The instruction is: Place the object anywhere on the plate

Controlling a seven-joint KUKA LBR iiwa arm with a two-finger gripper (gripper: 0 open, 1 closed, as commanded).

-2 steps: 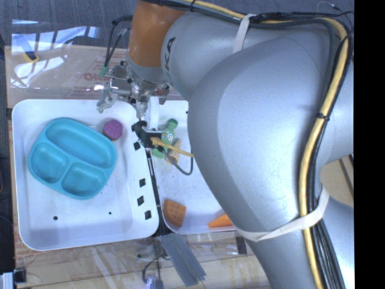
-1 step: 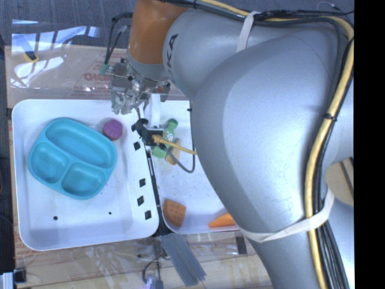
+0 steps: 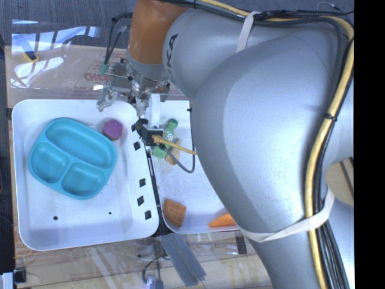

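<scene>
Fingers (image 3: 123, 103) apart and empty at the far rim of the left bin (image 3: 78, 224), near the purple lump (image 3: 112, 129) lying just beside the blue plate (image 3: 72, 155) — small, rounded, probably light and slightly soft — I'd pinch gently across its middle.

Reaches in from the right with grey arm (image 3: 264, 119) arched over, orange-banded wrist (image 3: 147, 32) pointing jaws down at far middle.

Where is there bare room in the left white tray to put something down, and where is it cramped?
Bare: the left bin's floor between the blue plate and the near rim, and the plate's three compartments. Crowded: the far right corner, where the purple piece sits between plate and gripper.
</scene>
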